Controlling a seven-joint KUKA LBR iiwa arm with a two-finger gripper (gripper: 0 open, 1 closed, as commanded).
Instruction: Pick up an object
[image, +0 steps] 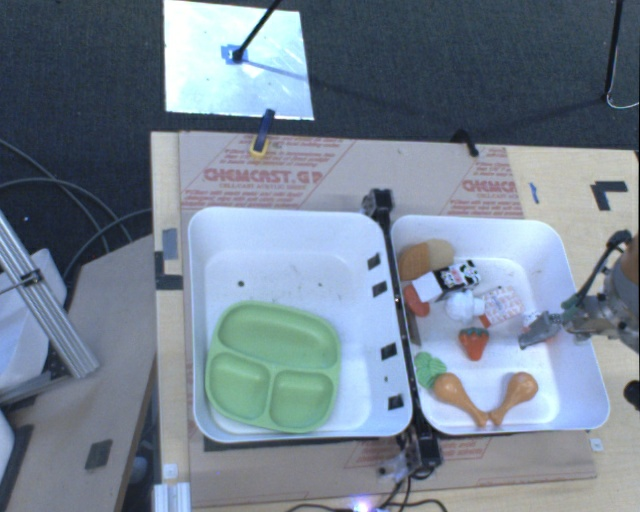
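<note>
So the arm's coming in from the right edge, and its gripper (537, 331) sits low over the right side of the right bin (575, 262), near that bin's right wall. The fingertips look close together with nothing between them, but honestly they're small and blurry so I cannot tell for sure whether they're shut or a bit apart. All the toys are piled in that right bin: a tan bread-looking piece (425, 257) at the upper left, a little black-and-white carton (458, 273) just beside it, a white round thing (461, 305) below that, and a pink-white packet (501, 302) to its right. A strawberry (474, 342) sits in the middle, just left of the gripper but apart from it. Along the bottom there are two drumsticks (462, 396) (513, 393) angled toward each other, with a green leafy bit (429, 367) at their left. The left bin (285, 235) has a green divided plate (272, 366) lying flat in its lower half.
</note>
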